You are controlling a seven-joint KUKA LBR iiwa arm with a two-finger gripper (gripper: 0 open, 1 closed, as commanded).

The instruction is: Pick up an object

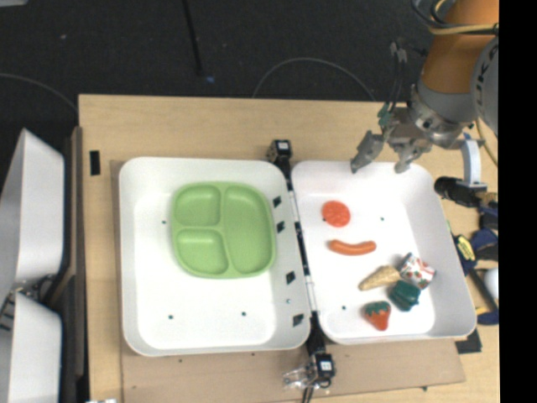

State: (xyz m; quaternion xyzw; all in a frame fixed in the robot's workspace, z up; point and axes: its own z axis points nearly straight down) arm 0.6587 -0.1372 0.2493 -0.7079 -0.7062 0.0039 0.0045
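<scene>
Pincer (384,159) hovers spread open, holding nothing, over the right bin's (445,225) far edge. Nearest pick: red disc (336,214), down-left of it. Sausage (351,246) lies just beyond, long axis running left-right across the bin.

Toys in rt bin (419,193): red disc (336,214), sausage (351,246) (curved).

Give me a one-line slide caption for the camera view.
Open gripper poised over the far edge of the right bin holding toy foods; green divided plate sits in the left bin.
</scene>
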